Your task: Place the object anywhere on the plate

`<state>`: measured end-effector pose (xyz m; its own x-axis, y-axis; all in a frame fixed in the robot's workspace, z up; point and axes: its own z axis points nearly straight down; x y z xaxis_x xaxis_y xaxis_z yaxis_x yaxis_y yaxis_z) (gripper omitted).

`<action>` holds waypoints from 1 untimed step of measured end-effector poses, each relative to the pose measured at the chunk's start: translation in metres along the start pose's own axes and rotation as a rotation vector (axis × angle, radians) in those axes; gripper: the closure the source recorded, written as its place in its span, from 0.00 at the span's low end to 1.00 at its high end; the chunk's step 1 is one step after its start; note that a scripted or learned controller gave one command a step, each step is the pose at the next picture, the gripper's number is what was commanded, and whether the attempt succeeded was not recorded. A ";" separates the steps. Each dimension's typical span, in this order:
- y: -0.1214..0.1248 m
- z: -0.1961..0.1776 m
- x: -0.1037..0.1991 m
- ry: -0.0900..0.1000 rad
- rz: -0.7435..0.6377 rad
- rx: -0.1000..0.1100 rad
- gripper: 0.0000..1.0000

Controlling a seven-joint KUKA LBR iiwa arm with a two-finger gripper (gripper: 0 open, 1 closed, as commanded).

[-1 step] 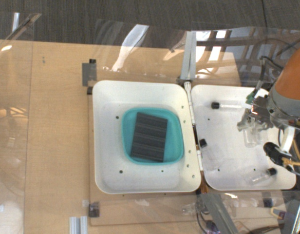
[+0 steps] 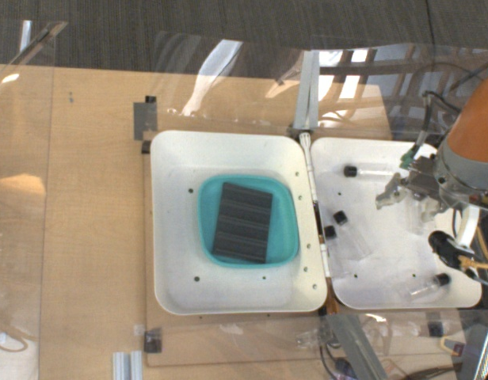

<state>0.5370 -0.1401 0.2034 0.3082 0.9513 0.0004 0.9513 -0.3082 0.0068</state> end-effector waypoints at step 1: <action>-0.049 -0.001 -0.003 0.001 0.133 0.004 0.00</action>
